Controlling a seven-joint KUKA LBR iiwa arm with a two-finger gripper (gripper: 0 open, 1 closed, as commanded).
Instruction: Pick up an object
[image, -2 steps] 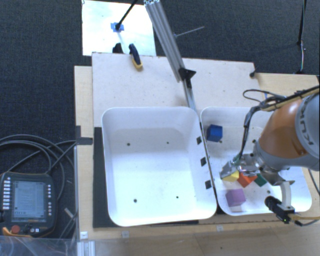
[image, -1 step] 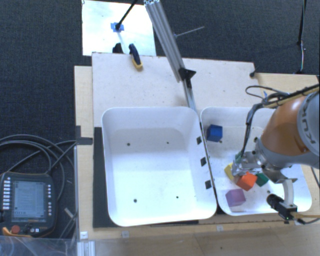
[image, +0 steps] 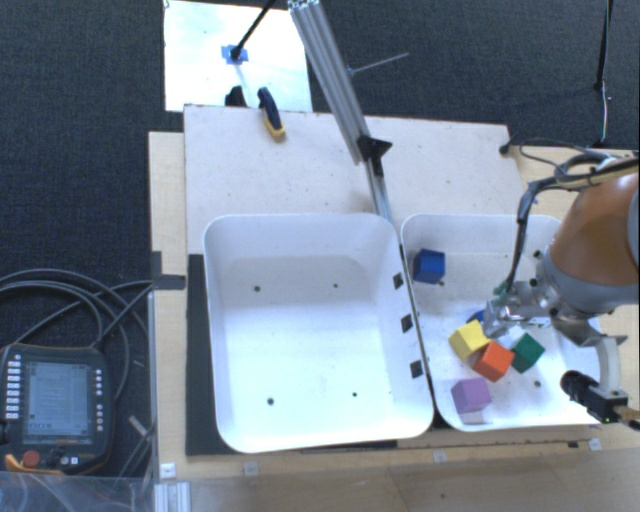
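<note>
My gripper (image: 497, 313) hangs over the right bin (image: 455, 232); I cannot tell its state. The yellow block (image: 467, 339) lies just below-left of it, touching the orange block (image: 492, 360).

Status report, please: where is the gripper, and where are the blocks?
Gripper low in right bin, beside yellow block. Orange block, green block, purple block clustered there; blue block apart. Nothing seen held.

The pale bench (image: 300, 160) bears two white bins, left bin (image: 230, 330) and right bin (image: 470, 240), side by side, touching.
</note>
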